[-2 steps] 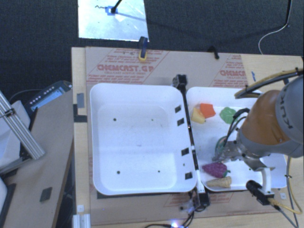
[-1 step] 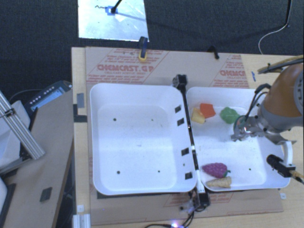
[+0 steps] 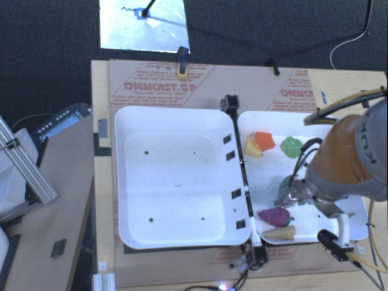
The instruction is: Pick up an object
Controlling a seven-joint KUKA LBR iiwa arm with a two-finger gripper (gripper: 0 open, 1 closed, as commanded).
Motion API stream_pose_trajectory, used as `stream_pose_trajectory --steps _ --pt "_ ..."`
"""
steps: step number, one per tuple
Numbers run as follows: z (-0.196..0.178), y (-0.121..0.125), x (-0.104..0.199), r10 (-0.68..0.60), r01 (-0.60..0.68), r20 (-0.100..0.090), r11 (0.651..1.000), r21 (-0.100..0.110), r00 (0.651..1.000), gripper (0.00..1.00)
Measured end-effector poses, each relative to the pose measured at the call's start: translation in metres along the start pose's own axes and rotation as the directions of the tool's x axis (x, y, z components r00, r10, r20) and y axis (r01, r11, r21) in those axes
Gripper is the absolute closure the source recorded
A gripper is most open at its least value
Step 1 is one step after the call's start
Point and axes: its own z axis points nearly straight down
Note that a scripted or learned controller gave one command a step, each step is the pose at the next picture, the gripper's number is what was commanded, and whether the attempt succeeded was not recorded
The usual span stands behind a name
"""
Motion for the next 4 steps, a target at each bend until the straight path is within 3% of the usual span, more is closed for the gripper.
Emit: stream_pose_trajectory --steps 1,2,3,4 --pt "-0.035 0.063 -0.105 0.005 -0.005 0.013 1.000 -0.016 1.000 1.00" --pt "-0.001 0.062 -0.030 -0.007 0.007 0.000 1.000 -0.005 1.000 1.00" --pt "-0.002 0.062 -0.035 -0.001 0.001 0.004 1.000 -0.007 1.000 0.00" --pt "-0.004 0.121 -0.001 -0.006 0.006 0.003 1.000 -0.012 1.000 0.00"
